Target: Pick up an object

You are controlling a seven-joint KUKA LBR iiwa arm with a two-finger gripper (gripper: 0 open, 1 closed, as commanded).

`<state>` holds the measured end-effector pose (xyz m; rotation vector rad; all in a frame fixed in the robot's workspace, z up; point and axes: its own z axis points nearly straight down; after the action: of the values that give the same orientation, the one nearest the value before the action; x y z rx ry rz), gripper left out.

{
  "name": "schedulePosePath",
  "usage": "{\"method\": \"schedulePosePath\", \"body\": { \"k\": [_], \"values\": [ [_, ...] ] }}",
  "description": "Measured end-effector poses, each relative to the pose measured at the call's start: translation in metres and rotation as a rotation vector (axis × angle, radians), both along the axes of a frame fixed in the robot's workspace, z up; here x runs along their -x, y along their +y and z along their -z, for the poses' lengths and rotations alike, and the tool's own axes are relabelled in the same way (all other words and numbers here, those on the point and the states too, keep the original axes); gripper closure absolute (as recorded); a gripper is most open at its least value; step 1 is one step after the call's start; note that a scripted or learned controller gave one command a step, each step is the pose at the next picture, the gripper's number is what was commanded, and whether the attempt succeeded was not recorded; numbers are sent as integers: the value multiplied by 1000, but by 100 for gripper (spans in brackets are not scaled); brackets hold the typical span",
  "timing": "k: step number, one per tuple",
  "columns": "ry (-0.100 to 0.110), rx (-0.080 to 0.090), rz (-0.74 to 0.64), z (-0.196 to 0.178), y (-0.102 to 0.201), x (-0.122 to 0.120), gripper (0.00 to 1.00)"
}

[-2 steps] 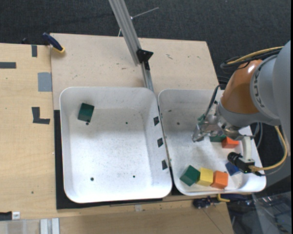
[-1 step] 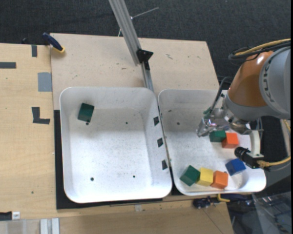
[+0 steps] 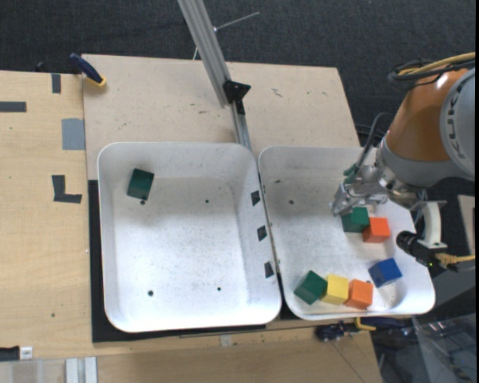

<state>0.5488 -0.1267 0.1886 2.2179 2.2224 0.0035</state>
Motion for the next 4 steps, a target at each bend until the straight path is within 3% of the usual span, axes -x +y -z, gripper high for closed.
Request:
{"method": "schedulePosePath", "body": {
  "k": [1, 3, 4],
  "values": [
    [-2, 1, -1, -53, 1, -1, 100],
    [4, -1, -5, -50, 116, -20, 100],
    [5, -2, -6, -56, 176, -18, 100]
  ]
}}
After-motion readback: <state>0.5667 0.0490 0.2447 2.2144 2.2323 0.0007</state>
